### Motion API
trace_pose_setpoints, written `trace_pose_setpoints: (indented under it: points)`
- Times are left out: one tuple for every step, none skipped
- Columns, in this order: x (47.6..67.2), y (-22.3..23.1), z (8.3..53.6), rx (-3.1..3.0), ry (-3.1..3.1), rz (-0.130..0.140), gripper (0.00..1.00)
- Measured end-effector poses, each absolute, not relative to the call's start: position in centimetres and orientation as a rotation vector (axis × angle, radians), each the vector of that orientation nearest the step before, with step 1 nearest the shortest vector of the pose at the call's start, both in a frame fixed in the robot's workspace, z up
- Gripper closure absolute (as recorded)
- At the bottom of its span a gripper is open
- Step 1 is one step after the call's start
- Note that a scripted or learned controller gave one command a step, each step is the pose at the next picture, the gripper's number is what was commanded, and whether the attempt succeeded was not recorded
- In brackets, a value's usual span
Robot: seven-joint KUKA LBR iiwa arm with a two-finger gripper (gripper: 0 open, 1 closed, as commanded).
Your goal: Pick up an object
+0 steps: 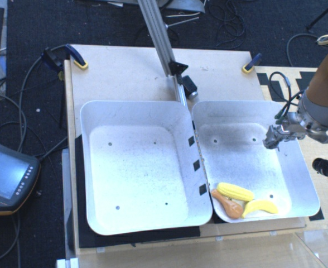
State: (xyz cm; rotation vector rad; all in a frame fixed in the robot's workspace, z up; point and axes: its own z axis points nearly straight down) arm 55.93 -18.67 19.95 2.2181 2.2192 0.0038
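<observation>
Three toy foods lie clustered in the right bin (298, 177), well below and left of the tool (271, 140).

We see a corn cob (235, 191) lying left to right, slightly tilted; a banana (260, 207) beside it, curving toward the right; an orange carrot-like piece (228, 203) running diagonally. We cannot tell the tool's opening. The left bin (97, 149) shares the tabletop (130, 71).
</observation>
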Motion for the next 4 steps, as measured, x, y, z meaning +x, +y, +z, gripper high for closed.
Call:
trace_pose_setpoints:
  points:
    - [56.0, -12.5, 20.4, 2.217, 2.227, 0.002, 1.0]
    - [56.9, -7.7, 20.0, 2.218, 2.226, 0.001, 1.0]
    - [58.0, -2.2, 20.2, 2.217, 2.227, 0.002, 1.0]
    - [58.2, 3.1, 22.1, 2.216, 2.227, 0.003, 1.0]
